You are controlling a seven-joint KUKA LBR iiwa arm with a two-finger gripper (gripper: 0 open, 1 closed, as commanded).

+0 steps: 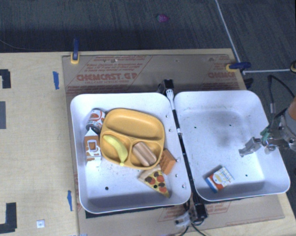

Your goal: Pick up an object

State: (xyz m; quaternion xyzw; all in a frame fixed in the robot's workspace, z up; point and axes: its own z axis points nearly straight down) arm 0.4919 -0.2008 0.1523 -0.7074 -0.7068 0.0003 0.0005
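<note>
Two shallow white bins sit side by side on a brown board marked with red lettering, the left bin (83,142) crowded and the right bin (226,111) nearly bare. In the left bin a yellow divided plate (133,125) holds a banana (116,148) in one compartment and a hot dog (144,154) in the next. A small can (94,121) lies against the plate's upper left edge, partly tucked behind it, its label too small to read. Just below the can stands an orange-and-white carton (92,147), its print illegible. A pizza slice (156,180) lies near the plate's lower right edge, and an orange-brown piece (168,161), perhaps bread, leans against the plate just above the slice; its exact kind is hard to tell.

In the right bin a small box with red, blue and white sides (219,179) lies tilted near the front wall, well apart from everything else.

The gripper (247,149) reaches in from the right over the right bin's right side, the arm behind it cut off by the frame edge. It is small and blurred, so how far it stands open cannot be told; nothing is seen in its grasp. It lies up and right of the small box, apart from it.
</note>
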